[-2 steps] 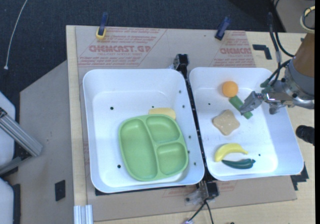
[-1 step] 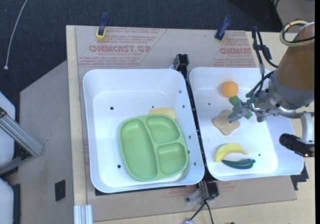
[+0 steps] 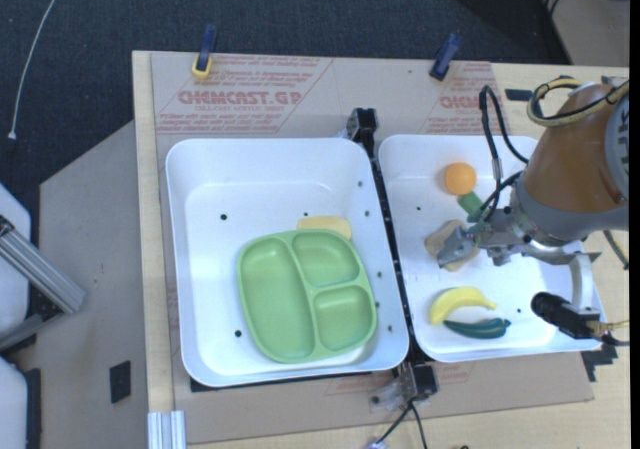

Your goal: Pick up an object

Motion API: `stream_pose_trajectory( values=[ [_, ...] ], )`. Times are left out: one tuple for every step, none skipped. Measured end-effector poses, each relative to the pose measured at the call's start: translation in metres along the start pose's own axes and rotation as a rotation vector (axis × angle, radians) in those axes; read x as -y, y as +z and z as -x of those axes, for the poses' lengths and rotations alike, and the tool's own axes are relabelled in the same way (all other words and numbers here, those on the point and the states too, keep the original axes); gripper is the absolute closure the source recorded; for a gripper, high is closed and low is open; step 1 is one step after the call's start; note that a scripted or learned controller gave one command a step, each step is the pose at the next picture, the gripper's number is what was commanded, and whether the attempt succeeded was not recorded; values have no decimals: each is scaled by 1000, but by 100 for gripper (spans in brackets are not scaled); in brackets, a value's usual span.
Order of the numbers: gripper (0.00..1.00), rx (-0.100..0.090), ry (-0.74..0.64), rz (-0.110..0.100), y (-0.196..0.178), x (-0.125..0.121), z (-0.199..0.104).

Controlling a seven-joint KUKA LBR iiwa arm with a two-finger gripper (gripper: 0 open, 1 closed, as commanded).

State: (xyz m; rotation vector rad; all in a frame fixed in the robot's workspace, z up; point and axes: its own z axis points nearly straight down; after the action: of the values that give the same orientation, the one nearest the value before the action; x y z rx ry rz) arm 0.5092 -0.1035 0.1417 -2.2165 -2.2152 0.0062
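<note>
In the right bin (image 3: 560,349), my gripper (image 3: 452,245) hangs low over the bin's left middle, with the arm reaching in from the right. An orange ball (image 3: 460,178) lies behind it near the bin's far wall. A small green piece (image 3: 470,204) sits just in front of the ball, right beside the wrist. A yellow banana (image 3: 458,303) lies in front of the gripper, a short gap away. A dark green vegetable (image 3: 479,328) touches the banana's near side. Nothing shows between the gripper's tips.
The left bin (image 3: 200,177) holds a green divided plate (image 3: 305,293), with a pale yellow item (image 3: 326,226) tucked behind its far edge. The wall between the bins (image 3: 385,237) runs just left of the gripper. Blue clamps (image 3: 445,57) sit at the bench's back.
</note>
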Motion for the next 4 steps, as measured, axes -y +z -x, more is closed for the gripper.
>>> stream_pose_trajectory(
  values=[
    [0,0,0,1,54,1,-1],
    [100,2,1,8,40,0,0],
    [100,5,0,14,-3,-2,5],
    [100,5,0,15,-59,3,14]
  ],
)
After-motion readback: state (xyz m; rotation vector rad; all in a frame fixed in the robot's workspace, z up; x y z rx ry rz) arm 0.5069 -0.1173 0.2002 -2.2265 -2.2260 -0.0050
